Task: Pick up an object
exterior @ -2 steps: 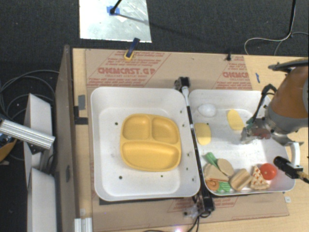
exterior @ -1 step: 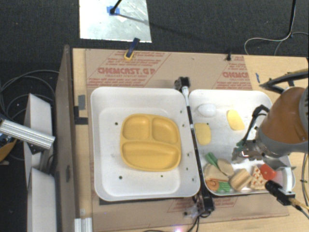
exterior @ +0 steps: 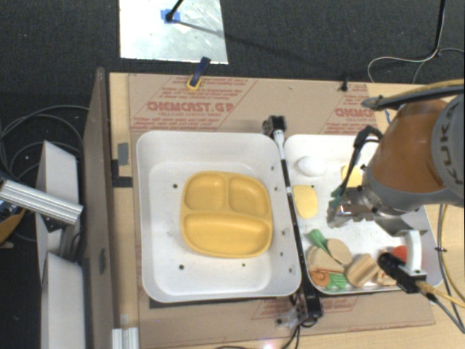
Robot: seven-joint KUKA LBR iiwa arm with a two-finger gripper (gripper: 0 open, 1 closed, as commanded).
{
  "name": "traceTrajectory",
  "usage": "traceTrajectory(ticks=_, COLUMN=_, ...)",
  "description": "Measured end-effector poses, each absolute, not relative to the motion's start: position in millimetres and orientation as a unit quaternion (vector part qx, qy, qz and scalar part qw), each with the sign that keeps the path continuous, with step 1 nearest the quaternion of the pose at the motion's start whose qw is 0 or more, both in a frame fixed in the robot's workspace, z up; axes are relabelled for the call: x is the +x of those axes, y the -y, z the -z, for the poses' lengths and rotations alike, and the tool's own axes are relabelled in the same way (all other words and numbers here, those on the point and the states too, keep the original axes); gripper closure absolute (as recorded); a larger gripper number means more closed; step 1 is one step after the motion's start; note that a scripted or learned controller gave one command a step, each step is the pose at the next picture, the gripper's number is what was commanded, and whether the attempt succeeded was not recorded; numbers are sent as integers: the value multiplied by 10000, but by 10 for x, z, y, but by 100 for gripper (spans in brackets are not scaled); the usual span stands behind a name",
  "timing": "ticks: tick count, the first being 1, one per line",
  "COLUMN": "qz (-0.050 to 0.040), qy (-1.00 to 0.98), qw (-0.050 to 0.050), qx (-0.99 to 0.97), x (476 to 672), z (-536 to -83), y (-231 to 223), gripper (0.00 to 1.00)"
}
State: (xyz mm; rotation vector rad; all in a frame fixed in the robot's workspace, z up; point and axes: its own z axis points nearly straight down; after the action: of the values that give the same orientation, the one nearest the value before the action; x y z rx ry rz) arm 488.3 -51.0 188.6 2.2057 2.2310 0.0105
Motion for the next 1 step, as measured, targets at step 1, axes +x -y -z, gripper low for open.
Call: traceTrajectory(ticks=1, qz=-19, qy=-7114, qw=-7, qx=7027, x=4870, z=-1842, y=-257, gripper=100)
